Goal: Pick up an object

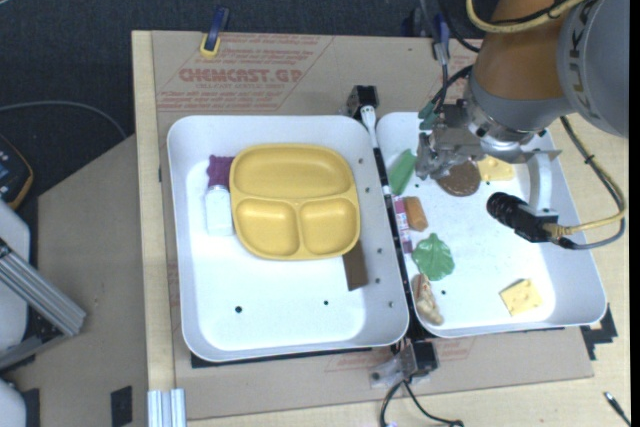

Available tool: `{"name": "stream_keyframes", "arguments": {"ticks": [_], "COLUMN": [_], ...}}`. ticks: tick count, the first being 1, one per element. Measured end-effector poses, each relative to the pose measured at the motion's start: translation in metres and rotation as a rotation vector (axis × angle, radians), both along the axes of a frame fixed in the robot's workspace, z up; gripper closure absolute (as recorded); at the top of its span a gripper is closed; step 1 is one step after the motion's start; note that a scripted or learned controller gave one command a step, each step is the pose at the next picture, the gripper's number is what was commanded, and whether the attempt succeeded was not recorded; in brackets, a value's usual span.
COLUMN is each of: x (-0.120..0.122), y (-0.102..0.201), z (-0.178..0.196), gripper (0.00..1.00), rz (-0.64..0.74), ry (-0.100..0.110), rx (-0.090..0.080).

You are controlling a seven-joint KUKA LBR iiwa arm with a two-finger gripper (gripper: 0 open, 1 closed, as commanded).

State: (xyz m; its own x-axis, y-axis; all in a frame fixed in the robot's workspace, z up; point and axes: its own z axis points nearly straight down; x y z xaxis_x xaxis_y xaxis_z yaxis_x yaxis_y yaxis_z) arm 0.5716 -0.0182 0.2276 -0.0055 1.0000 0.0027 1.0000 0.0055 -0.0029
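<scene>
Item: gripper [440, 155], at the end of the grey arm with the orange band, low over the upper-left part of the right bin [560, 305]; whether its fingers are spread or closed cannot be told from this slanted view, and nothing is seen between them. Nearest candidates for pickup: a brown round piece [461, 181] just beside the gripper on its lower-right side, partly under the wrist; a green leaf-shaped piece [401, 171] just beside it on the left, against the bin's left wall, long axis running from upper right to lower left. Further pieces, same bin: a small orange block [415, 213] below the gripper, a green ruffled piece [434, 256] lower still, a pale piece [427, 300] by the lower-left wall, a yellow wedge [521, 296] well apart toward the lower right. Judgement: the brown round piece lies closest, so a short shift down and right would centre on it. Left bin [280, 325]: yellow divided tray [295, 198], a purple and white item [218, 190] touching its left edge; all well apart from the gripper.
</scene>
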Motion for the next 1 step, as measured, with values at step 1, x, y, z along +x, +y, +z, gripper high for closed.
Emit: {"name": "stream_keyframes", "arguments": {"ticks": [1], "x": [-0.0239], "y": [0.0583], "z": [0.0048], "gripper": [1.0], "rz": [0.001], "ry": [0.001], "rx": [0.001]}}
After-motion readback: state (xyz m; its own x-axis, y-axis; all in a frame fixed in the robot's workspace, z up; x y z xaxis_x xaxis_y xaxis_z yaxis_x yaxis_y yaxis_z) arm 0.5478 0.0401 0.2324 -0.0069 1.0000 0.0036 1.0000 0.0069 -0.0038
